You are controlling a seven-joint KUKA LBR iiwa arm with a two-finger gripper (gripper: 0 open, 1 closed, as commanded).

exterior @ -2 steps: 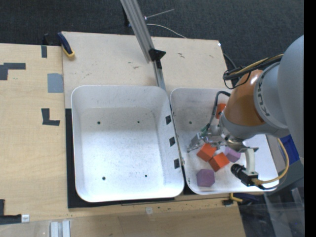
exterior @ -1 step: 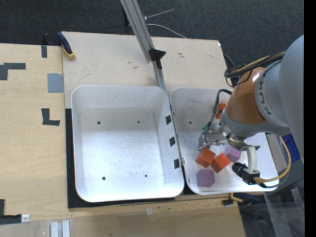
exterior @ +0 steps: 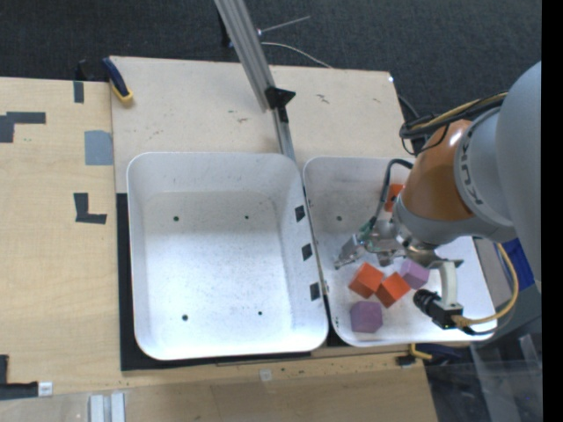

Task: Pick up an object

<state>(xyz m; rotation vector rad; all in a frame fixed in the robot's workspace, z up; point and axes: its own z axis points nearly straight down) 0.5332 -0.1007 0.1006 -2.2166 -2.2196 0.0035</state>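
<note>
Here, the grey robot arm with the orange band (exterior: 440,178) reaches in from the right and hangs low over the right white bin (exterior: 339,187). Its pincer (exterior: 368,246) sits just above the bin floor, near the middle. I cannot tell how wide the pincer is, and nothing shows as caught in it.

The things to pick up are small blocks bunched near the front of that bin. Two orange blocks sit side by side, the left orange block (exterior: 366,280) and the right orange block (exterior: 393,290), and they look like they touch. A purple block (exterior: 367,316) lies just in front of them. A paler purple block (exterior: 415,272) peeks out beside the arm. One more orange piece (exterior: 395,191) shows farther back, partly hidden.

The blocks look small and light, maybe foam, so they may squish a bit and will not break. The left orange block is closest to the pincer. Its flat sides seem best to pinch, but its neighbour is very close, so the pincer might bump that one.

The big left white bin (exterior: 141,236) sits beside it on the wooden desk (exterior: 53,262).
</note>
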